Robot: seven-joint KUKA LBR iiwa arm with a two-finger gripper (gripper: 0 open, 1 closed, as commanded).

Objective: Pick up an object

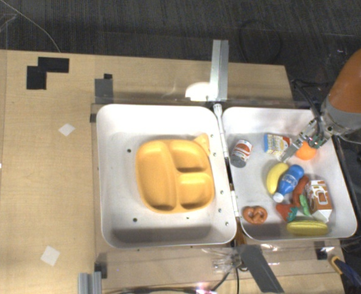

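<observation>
My gripper (307, 141) hangs over the back right part of the right bin (345, 182), reaching in from the right edge. Right under it lies a small orange ball (306, 152), partly covered by the gripper. A small white and blue carton (276, 143) lies just to the gripper's left. Further forward are a yellow lemon (276, 176), a blue bottle (290, 182) leaning on it, a brown and white box (319, 198), red and green pieces (295, 206), a yellow banana (307, 227), a pretzel (254, 214) and a red and white can (241, 152).
The left bin (116, 164) holds a yellow divided tray (174, 174). A metal post (219, 72) stands behind the wall where the two bins meet. The wooden bench (39, 182) stretches off to the left.
</observation>
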